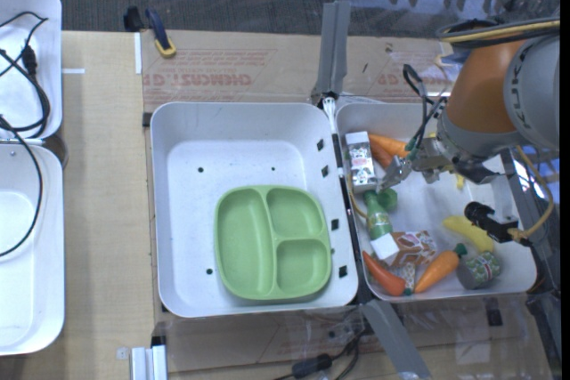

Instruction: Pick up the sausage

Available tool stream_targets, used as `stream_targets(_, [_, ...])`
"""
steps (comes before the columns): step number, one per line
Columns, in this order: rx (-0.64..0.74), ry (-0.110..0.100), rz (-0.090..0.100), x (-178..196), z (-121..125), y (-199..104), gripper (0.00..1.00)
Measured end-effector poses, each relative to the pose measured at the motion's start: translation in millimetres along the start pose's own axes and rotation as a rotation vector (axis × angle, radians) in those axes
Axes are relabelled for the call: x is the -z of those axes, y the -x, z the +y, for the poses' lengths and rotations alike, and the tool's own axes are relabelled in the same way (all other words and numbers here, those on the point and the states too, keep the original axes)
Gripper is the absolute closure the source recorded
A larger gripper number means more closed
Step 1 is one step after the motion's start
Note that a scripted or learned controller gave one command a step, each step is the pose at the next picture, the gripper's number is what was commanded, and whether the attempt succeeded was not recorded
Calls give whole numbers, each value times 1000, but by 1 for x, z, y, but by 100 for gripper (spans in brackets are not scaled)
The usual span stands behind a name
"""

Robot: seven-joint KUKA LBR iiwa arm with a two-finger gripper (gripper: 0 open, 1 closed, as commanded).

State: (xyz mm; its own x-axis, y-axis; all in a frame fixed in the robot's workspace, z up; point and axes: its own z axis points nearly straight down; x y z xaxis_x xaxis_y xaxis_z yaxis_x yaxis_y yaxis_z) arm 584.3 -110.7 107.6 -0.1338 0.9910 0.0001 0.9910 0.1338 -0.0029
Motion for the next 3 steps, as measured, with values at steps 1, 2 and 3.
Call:
stream_targets(1, [-26, -1, 1, -18, -73, -7, 0])
stream_targets(2, [237, 2, -1, -17, 10, 2, 0])
stream_targets(3, [233, -22, 5, -21, 67, 18, 0])
